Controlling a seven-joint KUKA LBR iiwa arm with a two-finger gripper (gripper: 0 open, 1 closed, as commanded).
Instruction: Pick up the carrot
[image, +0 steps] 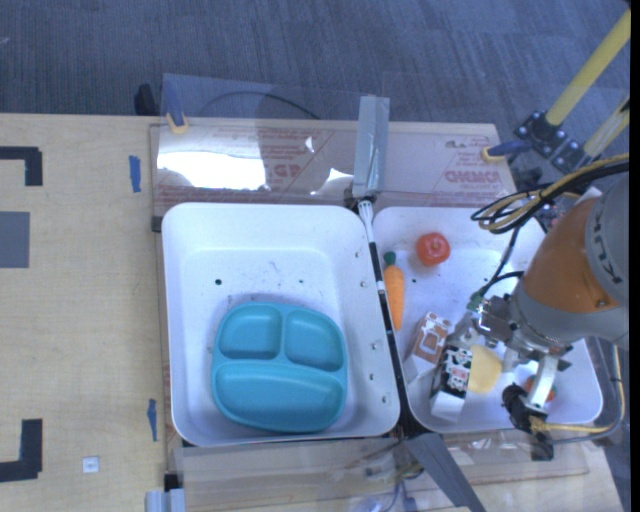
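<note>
While carrot (394, 292) lay against right bin's (585, 405) left wall, 9 o'clock side, gripper (490, 350) hovered over clutter at 6 o'clock; finger state unclear. Risk: wall could block grasp, nearby yellow block (486, 372) grabbed instead.

I read both white bins (190, 300) as smooth, slightly glossy plastic. The blue divided tray (280, 365) looks like matt moulded plastic. The carrot (394, 295) and the red tomato (433, 248) show a plastic sheen. The tabletop (70, 300) appears as pale, matt wood. The clear sheet (250, 155) behind the bins is glossy.
</note>
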